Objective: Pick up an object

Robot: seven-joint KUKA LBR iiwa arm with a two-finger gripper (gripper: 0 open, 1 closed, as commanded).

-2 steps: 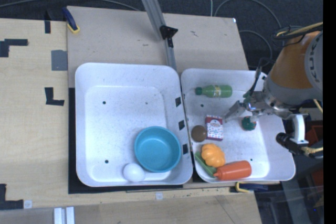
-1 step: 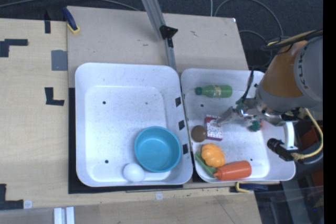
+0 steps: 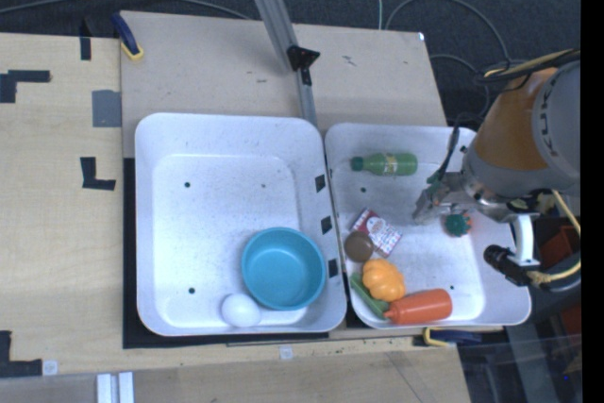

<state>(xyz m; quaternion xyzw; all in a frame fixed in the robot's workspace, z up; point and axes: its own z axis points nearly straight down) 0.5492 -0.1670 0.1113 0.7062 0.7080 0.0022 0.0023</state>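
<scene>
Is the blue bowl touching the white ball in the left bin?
Touching. In the camera view the white ball sits against the blue bowl at its lower left rim, with no bin floor visible between them.

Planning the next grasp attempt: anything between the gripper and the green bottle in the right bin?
Nothing visible. The gripper hangs over the right bin, and the green bottle lies up and to its left on bare bin floor. The red-and-white packet and brown ball sit lower, off that line.

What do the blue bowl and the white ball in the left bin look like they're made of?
Blue bowl: probably moulded plastic, a uniform colour with a soft sheen along its rim. White ball: smooth and matte, possibly plastic or foam; the view is too coarse to tell which.
</scene>
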